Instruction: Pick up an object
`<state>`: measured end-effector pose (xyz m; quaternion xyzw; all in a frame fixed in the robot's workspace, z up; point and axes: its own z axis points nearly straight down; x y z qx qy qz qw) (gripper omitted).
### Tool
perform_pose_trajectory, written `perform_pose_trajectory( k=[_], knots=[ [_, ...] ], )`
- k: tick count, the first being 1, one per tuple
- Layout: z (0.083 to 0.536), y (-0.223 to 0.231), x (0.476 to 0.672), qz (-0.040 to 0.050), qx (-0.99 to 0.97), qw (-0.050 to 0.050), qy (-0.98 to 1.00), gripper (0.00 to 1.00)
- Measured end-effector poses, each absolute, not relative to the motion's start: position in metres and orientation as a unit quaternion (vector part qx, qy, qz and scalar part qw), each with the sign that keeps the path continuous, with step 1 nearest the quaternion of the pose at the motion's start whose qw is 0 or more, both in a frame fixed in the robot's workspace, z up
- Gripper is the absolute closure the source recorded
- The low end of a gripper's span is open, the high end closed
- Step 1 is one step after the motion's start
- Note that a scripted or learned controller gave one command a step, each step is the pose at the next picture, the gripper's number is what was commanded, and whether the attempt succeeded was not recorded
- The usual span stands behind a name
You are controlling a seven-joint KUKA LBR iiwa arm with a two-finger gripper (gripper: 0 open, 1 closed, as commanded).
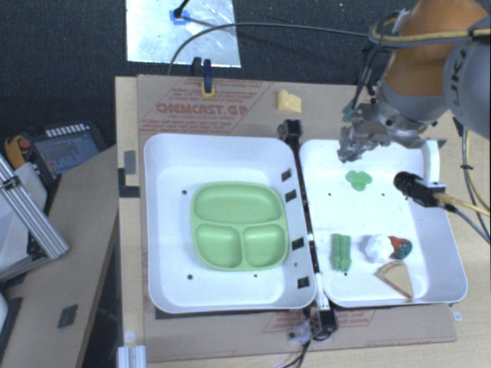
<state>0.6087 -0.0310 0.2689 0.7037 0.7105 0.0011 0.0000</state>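
Note:
My gripper [349,153] hangs over the far part of the right bin [437,282], just above and left of a small green leafy piece [357,179]. Nothing shows between its fingers. Near the front of the same bin lie a green ridged piece [341,251], a white lump [376,247] with a red and green bit [400,245] beside it, and a tan wedge [396,278].
The left bin [165,205] holds a green divided plate [238,226]. A yellow block [288,100] lies on the cardboard behind the bins. A yellow and blue clamp [205,79] sits at the cardboard's far edge.

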Motion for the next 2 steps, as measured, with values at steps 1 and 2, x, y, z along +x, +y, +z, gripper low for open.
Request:
perform_pose_trajectory(
  k=[1,2],
  knots=[
    [0.261,0.031,0.608,0.0013,0.703,-0.001,0.711,1.00],
    [0.258,0.080,0.606,0.0012,0.704,0.000,0.710,1.00]
  ],
)
